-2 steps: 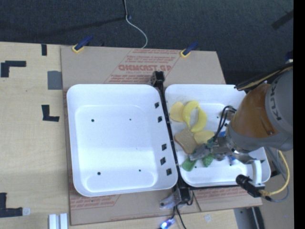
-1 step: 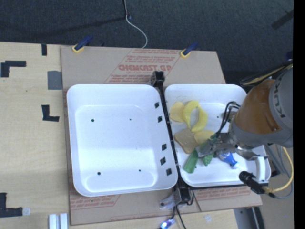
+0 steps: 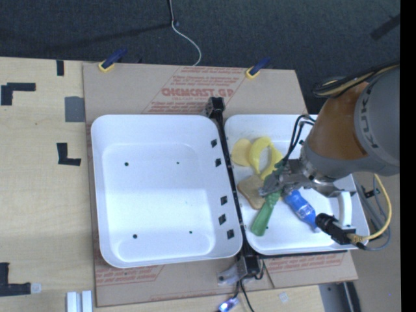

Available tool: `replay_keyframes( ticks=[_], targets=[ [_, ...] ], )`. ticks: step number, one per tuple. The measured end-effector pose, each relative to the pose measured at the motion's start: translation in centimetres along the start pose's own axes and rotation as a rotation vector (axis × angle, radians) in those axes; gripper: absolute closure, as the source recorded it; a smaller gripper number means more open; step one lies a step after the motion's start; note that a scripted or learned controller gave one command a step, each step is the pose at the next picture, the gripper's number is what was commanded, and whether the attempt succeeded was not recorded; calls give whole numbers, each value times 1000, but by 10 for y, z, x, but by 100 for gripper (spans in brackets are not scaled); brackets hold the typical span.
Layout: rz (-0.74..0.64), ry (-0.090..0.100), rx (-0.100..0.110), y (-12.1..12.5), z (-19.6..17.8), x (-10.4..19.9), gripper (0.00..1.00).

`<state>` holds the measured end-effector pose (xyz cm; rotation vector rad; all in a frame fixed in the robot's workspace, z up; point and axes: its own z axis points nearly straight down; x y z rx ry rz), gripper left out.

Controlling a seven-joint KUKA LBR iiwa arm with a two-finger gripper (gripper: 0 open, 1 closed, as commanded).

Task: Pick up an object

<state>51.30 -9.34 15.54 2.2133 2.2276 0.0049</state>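
Green object (image 3: 264, 217), long and slim, lies in the right bin (image 3: 286, 242), near its centre. The end effector (image 3: 276, 182) sits just above it at twelve o'clock; its grip is too blurred to judge. A yellow object (image 3: 255, 153) lies further at twelve, a blue bottle (image 3: 299, 205) at two, a tan piece (image 3: 250, 190) at eleven. The arm (image 3: 351, 135) hides the bin's right side.

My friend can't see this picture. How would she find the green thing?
Look in the right bin, the one the arm reaches into. Near its front left lies the green thing, long and thin like a stick. Beside it sit a yellow piece and a blue bottle; it alone is green.
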Motion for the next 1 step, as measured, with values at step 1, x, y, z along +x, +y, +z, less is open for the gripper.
replay_keyframes(
  ticks=[1],
  targets=[
    [-6,2,-3,6,-84,100,100]
  ],
)
